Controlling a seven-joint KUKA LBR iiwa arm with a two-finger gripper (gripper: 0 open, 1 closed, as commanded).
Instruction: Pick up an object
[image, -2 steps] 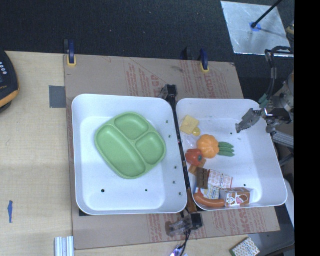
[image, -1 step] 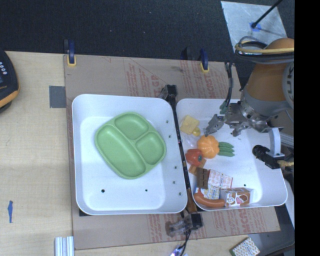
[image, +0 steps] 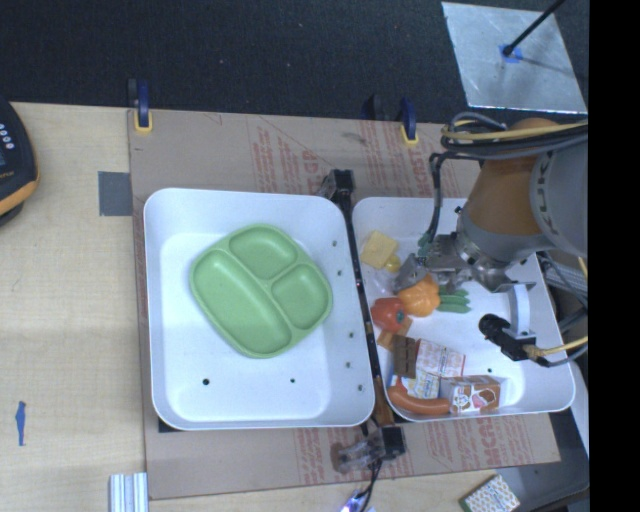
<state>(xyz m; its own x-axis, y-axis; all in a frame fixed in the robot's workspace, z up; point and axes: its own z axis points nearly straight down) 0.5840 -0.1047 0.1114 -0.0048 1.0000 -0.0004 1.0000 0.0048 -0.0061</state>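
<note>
Your hand (image: 432, 268) sits right of centre over the orange pepper (image: 421, 298) — long axis left-right, green stem (image: 455, 300) pointing right — grip state can't be told.

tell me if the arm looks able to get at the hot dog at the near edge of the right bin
Probably yes. The gripper is over the same right bin, and the hot dog lies uncovered at the near wall. A small carton crowds one end, so a clean grasp may be awkward.

A robotics lab: clamped cardboard (image: 250, 150) under two white bins (image: 170, 300).
</note>
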